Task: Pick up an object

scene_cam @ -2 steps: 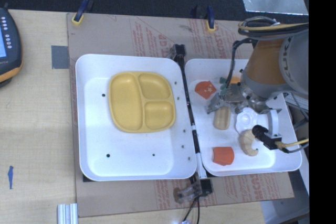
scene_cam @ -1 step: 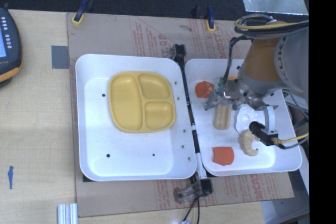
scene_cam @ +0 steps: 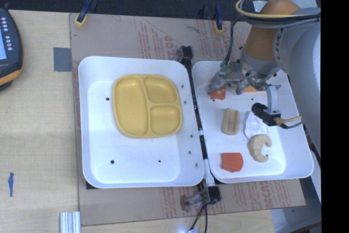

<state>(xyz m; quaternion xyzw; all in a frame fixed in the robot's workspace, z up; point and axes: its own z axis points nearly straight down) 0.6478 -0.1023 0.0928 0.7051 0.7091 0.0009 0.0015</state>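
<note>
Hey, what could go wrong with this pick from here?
The gripper sits over a small red piece close to the right bin's left wall, so a finger might strike the wall, or the piece might slide against it and slip out. Elsewhere, the croissant touches a white item, so grabbing either may drag both.

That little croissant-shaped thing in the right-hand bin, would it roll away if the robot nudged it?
Probably not: the croissant is curved, so it would likelier pivot or slide across the smooth white bin. It looks like a small toy, so likely light and stiff.

A divided plate lies in the left bin; a croissant and blocks lie in the right bin.
</note>
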